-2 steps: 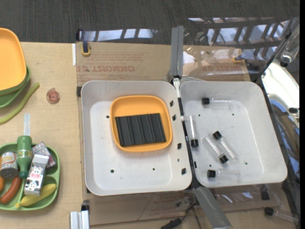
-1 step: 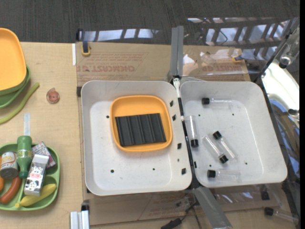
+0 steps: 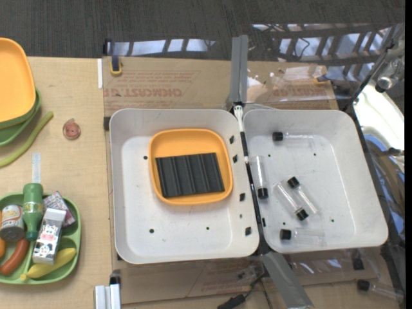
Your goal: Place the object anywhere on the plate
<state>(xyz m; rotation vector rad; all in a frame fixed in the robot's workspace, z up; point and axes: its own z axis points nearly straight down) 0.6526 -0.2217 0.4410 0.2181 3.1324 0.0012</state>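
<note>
Camera view looks down on two shallow white bins side by side: the left white bin (image 3: 129, 237) and the right white bin (image 3: 360, 224). An orange rounded-square plastic plate (image 3: 190, 140) lies in the left bin, a little toward 12 o'clock from the bin's middle. On it lies flat a dark grey ribbed rectangular slab (image 3: 190, 175), its far edge tipped slightly toward 1 o'clock, covering most of the plate's floor and shifted toward the plate's 6 o'clock rim. The right bin holds several clear plastic vials with black caps (image 3: 296, 195): one at 11 o'clock, one at 9 o'clock along the wall, two near the middle, one at 7 o'clock. Whether the gripper is released or clenched cannot be told. At 9 o'clock of the bins, on the tan bench, sits a green sectioned tray of toy food (image 3: 64, 262)
</note>
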